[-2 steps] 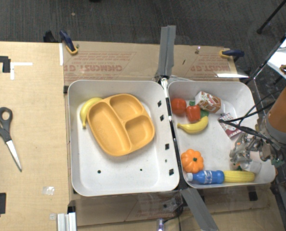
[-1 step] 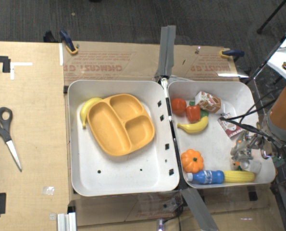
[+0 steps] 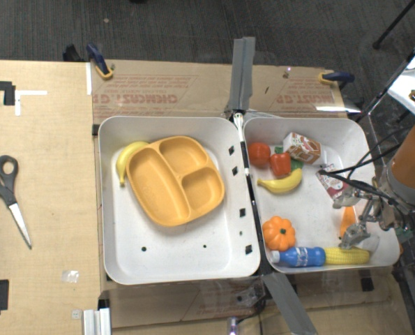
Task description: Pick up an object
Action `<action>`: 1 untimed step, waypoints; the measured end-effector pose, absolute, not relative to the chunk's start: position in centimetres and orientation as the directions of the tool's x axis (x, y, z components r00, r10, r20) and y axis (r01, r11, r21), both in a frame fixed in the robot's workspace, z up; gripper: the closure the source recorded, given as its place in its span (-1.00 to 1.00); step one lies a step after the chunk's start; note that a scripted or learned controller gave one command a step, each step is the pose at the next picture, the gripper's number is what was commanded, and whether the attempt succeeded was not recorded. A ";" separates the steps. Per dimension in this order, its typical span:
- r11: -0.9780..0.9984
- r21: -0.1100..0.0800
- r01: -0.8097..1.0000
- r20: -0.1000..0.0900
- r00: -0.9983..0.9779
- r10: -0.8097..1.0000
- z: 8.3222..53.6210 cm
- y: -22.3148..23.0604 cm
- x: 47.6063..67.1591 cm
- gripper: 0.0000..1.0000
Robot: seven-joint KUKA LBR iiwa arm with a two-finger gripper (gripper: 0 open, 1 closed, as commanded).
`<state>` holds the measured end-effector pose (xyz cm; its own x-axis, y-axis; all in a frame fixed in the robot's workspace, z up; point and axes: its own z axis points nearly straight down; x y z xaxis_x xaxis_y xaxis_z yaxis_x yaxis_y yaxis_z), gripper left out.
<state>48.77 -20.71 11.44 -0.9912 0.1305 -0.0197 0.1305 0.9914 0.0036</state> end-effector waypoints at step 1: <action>0.988 -0.001 0.157 -0.033 -0.987 0.157 10.0 -21.0 48.9 -1.00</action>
<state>48.88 -21.01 10.01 -0.9871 0.1565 -0.0332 0.1566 0.9877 -0.0011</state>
